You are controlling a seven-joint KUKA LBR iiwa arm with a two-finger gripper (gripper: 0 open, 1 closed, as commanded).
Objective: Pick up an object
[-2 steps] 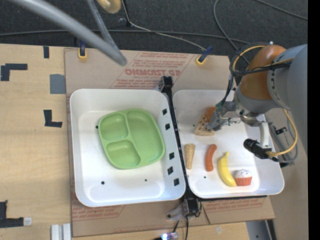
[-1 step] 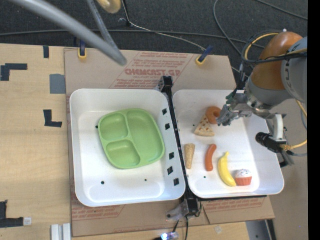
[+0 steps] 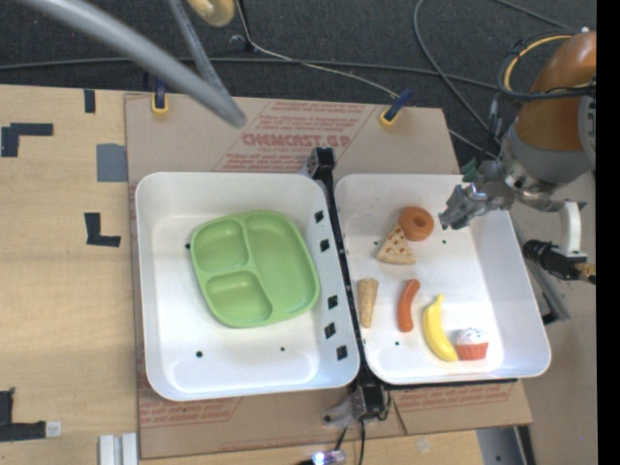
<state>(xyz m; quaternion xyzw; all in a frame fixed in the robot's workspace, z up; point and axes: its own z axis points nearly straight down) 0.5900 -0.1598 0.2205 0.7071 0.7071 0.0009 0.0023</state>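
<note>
End effector (image 3: 457, 211) beside donut (image 3: 418, 223), holding nothing.

The grey arm (image 3: 547, 139) with its orange band reaches in from the right, its wrist bent down and leftward over the far right part of the right bin (image 3: 513, 260). The gripper (image 3: 457, 211) hangs just right of the donut (image 3: 417, 223), holding nothing.

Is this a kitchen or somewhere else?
Probably a robot test lab, not a kitchen. A grey robot arm reaches over two white bins on a bench; one holds a green plate, the other toy food like a banana. Cables trail behind.
</note>
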